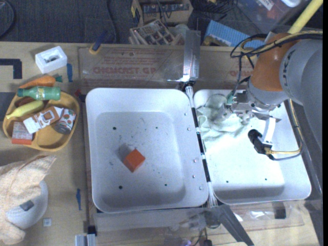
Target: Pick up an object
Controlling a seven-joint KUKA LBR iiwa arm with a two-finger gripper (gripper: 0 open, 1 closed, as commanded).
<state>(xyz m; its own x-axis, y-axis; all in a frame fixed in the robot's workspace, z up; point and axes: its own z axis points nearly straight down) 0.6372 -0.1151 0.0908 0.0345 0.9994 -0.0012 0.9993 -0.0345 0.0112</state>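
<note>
An orange block (135, 160) lies in the left bin (102, 104), somewhat toward that bin's near edge and close to the middle between its side walls. It sits turned like a diamond, one corner pointing at the near edge and another at the far edge; its sides look about equal, so no long axis can be made out. It touches nothing but the bin floor, which carries dark specks around it. The right bin (256, 188) stands just beside the left one, their inner walls meeting along the middle. In its far left corner lies a pale, greenish crumpled cloth (218, 121), reaching from the far wall toward the bin's middle. The gripper (241, 110) hangs over the far part of the right bin, at the cloth's right edge; whether it touches the cloth, or how wide it stands, cannot be told from this height. The grey arm (302, 68) with its orange band (269, 68) comes in over the far right corner.
</note>
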